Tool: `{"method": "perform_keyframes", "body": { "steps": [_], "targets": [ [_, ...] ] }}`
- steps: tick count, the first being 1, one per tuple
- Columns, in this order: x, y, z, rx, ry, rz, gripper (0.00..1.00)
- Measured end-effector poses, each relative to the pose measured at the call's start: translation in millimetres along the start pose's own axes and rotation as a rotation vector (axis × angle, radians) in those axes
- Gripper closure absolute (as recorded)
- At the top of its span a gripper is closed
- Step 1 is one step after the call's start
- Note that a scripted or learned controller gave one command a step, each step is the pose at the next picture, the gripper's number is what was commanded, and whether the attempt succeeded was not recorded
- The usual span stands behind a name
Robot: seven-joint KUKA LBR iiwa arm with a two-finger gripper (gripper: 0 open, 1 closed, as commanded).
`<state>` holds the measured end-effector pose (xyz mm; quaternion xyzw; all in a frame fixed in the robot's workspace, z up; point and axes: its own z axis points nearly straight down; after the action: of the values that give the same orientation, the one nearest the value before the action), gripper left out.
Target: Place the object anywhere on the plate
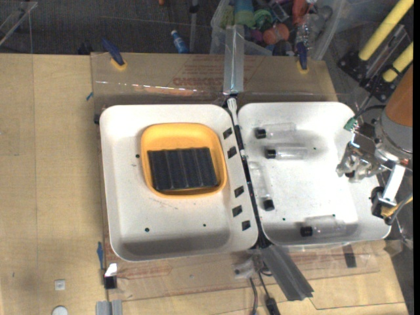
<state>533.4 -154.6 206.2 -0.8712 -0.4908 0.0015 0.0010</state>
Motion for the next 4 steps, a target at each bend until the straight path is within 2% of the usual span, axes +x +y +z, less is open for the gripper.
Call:
{"method": "perform_keyframes", "body": {
  "steps": [1,2,3,4],
  "targets": [
    [47,55,8,-0.002,0.000,-0.067,1.00],
    [96,95,9,0.006,-0.003,-0.306,1.00],
    [118,84,-9,-0.002,0.000,-0.583,1.00],
    [125,80,-28,-0.008,-0.001,-0.699,1.00]
  ]
}}
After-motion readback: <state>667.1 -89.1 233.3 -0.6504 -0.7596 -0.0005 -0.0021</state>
